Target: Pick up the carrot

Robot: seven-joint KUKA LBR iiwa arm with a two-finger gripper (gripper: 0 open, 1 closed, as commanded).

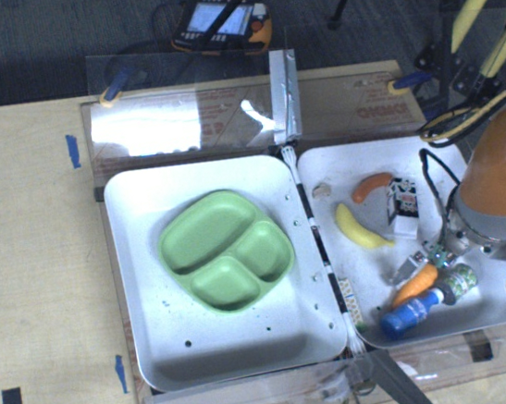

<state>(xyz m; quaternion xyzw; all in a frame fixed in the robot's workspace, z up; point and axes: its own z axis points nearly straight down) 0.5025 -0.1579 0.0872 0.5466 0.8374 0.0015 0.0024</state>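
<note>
White right bin [469, 143]: carrot [414, 284], banana [359, 227], blue bottle [409, 314].

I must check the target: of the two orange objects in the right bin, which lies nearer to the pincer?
The carrot, beside the blue bottle near the pincer; the curved orange piece lies farther back.

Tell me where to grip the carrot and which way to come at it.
Grip the carrot around its thicker middle, coming straight down from above, fingers closing across its narrow width. It lies flat and slanted in the right bin, leafy end up-right near the gripper, tip down-left. The blue bottle lies close along its lower side, so a side approach would likely bump it.
</note>
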